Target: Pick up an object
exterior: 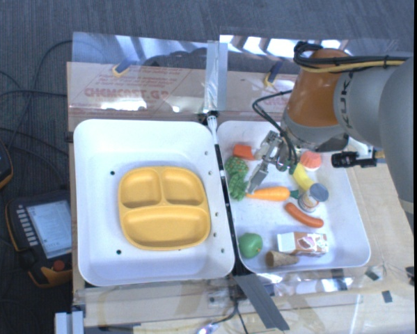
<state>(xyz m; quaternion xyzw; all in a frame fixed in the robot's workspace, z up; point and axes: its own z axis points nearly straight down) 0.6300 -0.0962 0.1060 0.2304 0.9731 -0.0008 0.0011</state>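
Gripper (258, 178): hangs low in the right bin (358, 245), fingers spread a little, nothing between them.
Carrot (269, 194): lies flat just beneath the fingertips, beside the broccoli (236, 177).
Handling: looks a light, stiff, smooth plastic toy, likely to roll.
Hold: across its thick middle.

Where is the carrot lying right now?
The carrot lies in the right bin, near its middle, just below the gripper, with the broccoli to its left and the red sausage to its lower right.
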